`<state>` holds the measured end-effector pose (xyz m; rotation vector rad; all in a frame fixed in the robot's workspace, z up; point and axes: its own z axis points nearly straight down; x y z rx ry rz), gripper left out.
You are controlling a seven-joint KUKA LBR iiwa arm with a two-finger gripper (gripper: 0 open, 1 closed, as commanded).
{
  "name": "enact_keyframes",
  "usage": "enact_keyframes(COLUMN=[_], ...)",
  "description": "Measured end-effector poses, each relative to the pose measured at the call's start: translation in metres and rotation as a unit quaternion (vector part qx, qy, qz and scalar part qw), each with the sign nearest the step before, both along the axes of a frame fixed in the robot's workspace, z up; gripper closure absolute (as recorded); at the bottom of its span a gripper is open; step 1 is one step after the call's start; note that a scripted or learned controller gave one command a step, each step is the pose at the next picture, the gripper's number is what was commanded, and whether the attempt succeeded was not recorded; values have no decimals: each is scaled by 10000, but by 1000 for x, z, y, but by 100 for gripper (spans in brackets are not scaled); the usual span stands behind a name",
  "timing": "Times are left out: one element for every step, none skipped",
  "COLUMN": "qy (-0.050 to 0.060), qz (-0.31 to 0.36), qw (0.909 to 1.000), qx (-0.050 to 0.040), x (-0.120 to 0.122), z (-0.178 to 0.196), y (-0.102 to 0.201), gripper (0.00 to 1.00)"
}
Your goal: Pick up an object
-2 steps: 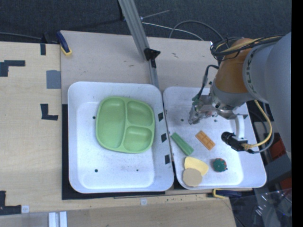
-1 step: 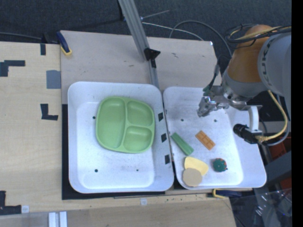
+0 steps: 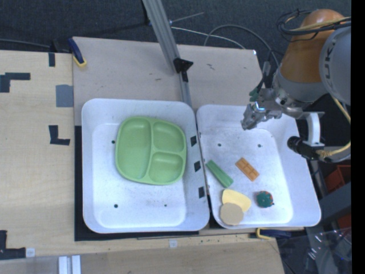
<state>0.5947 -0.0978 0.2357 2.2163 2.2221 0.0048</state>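
Right bin (image 3: pixel 296 170): five small items, none grasped.
One green stick (image 3: pixel 219 173), long axis diagonal, upper-left to lower-right, at the bin's left side. One orange ridged block (image 3: pixel 247 169) just right of it, same diagonal. One yellow wedge (image 3: pixel 238 199) touching one tan disc (image 3: pixel 231 213) at the front edge. One dark green round piece with red (image 3: pixel 263 199) near them. Gripper (image 3: pixel 251 120) hangs over the bin's rear, well apart from all five; finger state cannot be told. Left bin (image 3: pixel 94 164): one green divided plate (image 3: pixel 151 150).
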Motion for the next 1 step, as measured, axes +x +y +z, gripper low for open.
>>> enact_keyframes(qy=[8], qz=[-2], qw=[10000], qx=[0], x=[1], z=[36], y=[1], gripper=[100])
